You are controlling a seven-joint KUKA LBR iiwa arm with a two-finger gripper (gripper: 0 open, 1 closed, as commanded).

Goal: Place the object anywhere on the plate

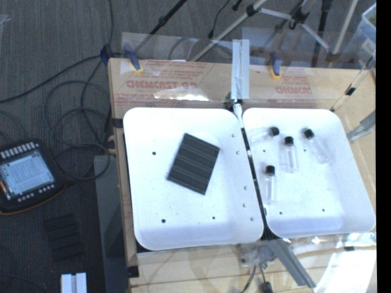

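Four small clear vials with black caps lie in the right bin [342,215], toward its upper left quarter: one [266,133] near the bin's 11 o'clock corner, lying roughly sideways, one [288,153] just to its 4 o'clock, one [316,145] farther toward 3 o'clock, tilted, and one [269,182] toward 6 o'clock, close to the divider between the bins. They lie apart from one another, none touching. The dark ribbed plate [193,163] lies flat in the left bin [146,224], near its centre and turned slightly clockwise, with bare white floor around it on every side. The raised rims where the two bins meet stand between the vials and the plate. Outside the bench, a handheld control pendant [24,176] rests on the floor at 9 o'clock, cables looping toward it.
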